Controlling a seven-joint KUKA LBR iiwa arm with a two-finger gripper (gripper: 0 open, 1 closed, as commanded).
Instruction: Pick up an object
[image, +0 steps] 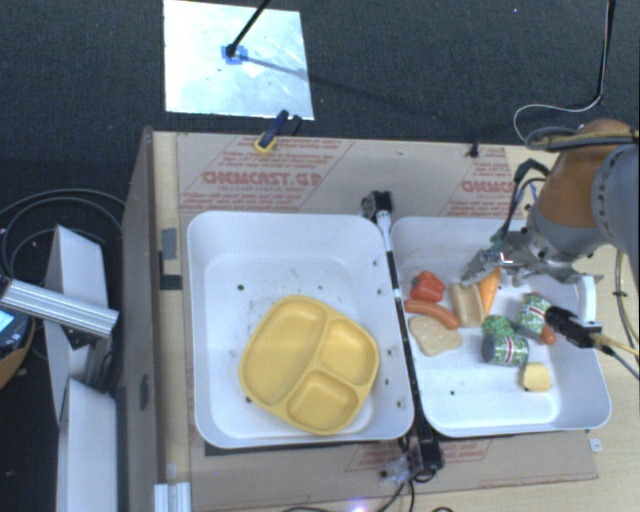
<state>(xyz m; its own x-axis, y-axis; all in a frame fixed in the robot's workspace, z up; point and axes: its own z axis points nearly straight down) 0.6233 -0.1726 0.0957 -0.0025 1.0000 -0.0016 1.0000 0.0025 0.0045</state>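
Note:
My gripper (490, 262) hangs over the upper part of the right bin (580, 400), with the grey arm reaching in from the right. Just below it lies an orange carrot (488, 291), next to a beige roll (465, 303). Whether the gripper touches the carrot I cannot tell. Nearby in the same bin lie a red pepper (427, 286), a sausage (432, 313), a pale bread slice (435, 338), a green broccoli piece (497, 325), two green-labelled cans (507, 350) (535, 313) and a yellow chunk (537, 377).
The left bin (230, 260) holds a yellow divided plate (308, 362). A black divider rim (395, 290) runs between the two bins. Cardboard (290, 165) covers the bench behind them.

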